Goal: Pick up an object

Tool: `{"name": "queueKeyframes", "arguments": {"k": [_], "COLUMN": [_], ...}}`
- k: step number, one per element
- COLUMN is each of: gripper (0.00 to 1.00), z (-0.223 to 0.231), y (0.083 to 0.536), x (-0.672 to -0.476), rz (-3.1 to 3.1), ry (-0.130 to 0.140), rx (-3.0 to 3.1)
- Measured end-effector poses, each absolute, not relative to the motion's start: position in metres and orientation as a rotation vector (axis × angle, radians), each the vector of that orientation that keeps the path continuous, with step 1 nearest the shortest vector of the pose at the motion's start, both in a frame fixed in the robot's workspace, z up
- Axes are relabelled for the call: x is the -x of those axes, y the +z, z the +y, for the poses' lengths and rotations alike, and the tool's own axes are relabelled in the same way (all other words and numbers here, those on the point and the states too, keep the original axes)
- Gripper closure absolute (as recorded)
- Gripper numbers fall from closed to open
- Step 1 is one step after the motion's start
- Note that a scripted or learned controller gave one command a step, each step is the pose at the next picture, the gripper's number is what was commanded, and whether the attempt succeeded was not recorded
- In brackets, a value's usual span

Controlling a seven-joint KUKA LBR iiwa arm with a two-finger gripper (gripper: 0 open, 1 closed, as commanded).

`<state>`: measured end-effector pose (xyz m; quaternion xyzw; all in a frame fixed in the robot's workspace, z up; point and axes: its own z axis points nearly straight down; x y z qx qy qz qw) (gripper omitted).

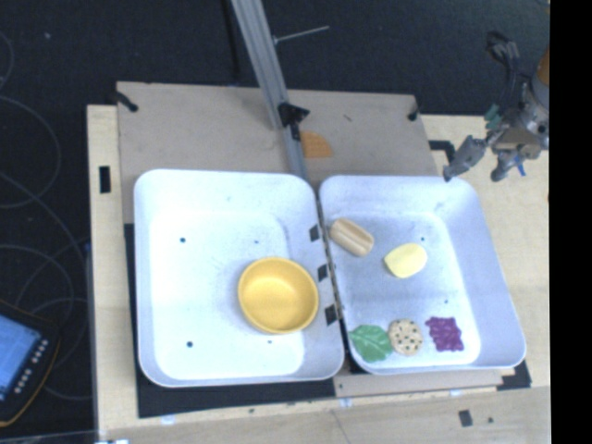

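The gripper point(487, 160) stands at the right of the frame, above the top right corner of the right bin point(495, 248) and outside its rim; its two fingers are spread apart and nothing lies between them, so it is released and carrying nothing. No object has been picked yet. The candidates sit in the right bin: a tan roll point(351, 237) near the divider, a yellow lump point(405, 260) just beside it toward the centre, and along the lower edge a green leaf point(371, 342), a speckled cookie point(404, 337) and a purple cluster point(445, 333), close together, the leaf and cookie near touching. The left bin point(166, 248) holds a yellow bowl point(277, 295), upright, toward its lower right. In my judgement the yellow lump is the easiest target, since it lies apart from the walls and its neighbours; the crowded lower row risks a fouled grasp.
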<state>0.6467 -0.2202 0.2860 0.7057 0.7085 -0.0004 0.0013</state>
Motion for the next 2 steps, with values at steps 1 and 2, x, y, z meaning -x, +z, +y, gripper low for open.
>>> {"name": "queueKeyframes", "arguments": {"k": [1, 2], "gripper": [0.00, 0.00], "z": [-0.221, -0.226], "y": [0.286, 0.224], "x": [-0.647, -0.644], "rz": [2.224, 2.223], "ry": [-0.004, -0.008], "rx": [-2.215, -2.223]}}
